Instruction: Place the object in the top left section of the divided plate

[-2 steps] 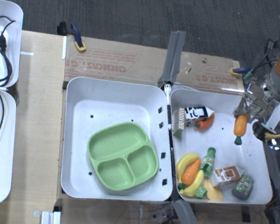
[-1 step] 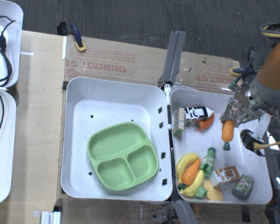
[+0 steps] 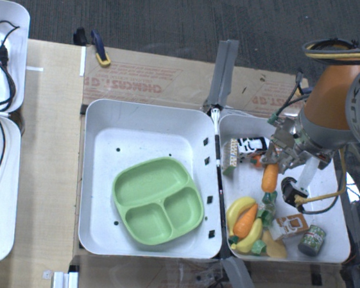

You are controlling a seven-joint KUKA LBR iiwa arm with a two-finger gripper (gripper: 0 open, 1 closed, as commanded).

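A light green divided plate (image 3: pixel 157 200) lies in the left bin (image 3: pixel 94 162), with one long section at its upper left and two smaller ones at its lower right. My gripper (image 3: pixel 275 160) is over the right bin (image 3: pixel 340 210), under the grey arm with the orange band. An orange carrot (image 3: pixel 270 178) with a green top lies directly beneath the gripper, its upper end at the gripper's tip. Whether the carrot is gripped is not visible.
The right bin also holds a banana (image 3: pixel 242 208) with an orange piece on it, a small green can (image 3: pixel 312 240), a small brown carton (image 3: pixel 292 225) and a white block (image 3: pixel 231 152). A cable loops from the arm across that bin.
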